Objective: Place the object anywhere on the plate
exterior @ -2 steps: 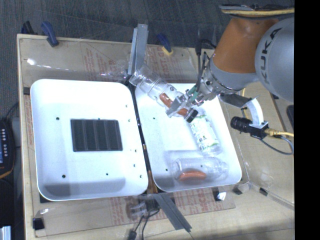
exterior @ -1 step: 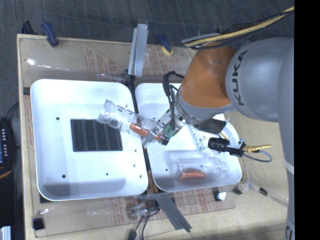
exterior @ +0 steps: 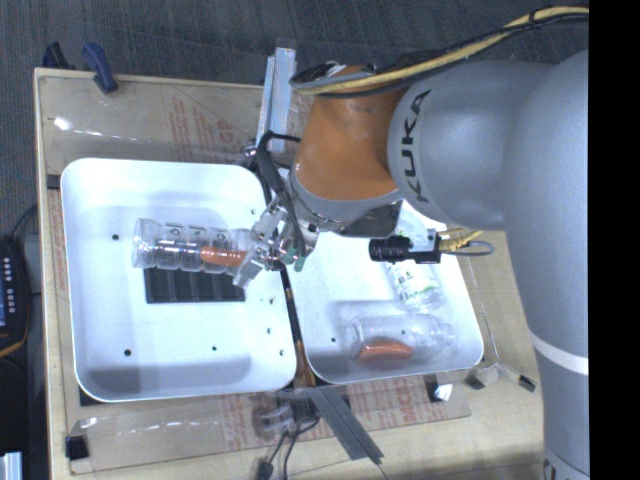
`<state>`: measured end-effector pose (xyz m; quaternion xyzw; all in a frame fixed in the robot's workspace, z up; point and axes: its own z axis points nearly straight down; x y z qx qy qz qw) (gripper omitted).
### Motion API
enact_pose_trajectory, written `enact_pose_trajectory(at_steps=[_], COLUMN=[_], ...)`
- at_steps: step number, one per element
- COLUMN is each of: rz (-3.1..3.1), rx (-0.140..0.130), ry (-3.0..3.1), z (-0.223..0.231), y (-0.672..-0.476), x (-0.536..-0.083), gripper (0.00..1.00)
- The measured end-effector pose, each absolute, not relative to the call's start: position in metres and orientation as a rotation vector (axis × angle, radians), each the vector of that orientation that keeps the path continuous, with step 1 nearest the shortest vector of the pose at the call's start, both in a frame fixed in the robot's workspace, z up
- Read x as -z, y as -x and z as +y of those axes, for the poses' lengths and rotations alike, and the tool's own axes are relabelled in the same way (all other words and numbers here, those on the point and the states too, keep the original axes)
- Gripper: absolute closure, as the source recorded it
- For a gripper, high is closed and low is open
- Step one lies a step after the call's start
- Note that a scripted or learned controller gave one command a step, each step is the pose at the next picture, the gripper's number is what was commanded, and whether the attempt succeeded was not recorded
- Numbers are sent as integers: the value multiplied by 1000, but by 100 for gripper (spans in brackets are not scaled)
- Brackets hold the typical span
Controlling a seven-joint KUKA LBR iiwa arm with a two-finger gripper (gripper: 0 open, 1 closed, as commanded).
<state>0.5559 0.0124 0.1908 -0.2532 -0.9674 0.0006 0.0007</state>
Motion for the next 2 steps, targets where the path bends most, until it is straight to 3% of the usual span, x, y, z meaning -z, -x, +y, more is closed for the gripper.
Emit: enact_pose_trajectory(at_steps=[1, 2], rz=[-3030, -3085], rx=[-3, -1], ry=[823, 596], z=[-84, -55], y=[-598, -642], x=[-191, -209], gripper=[100, 100])
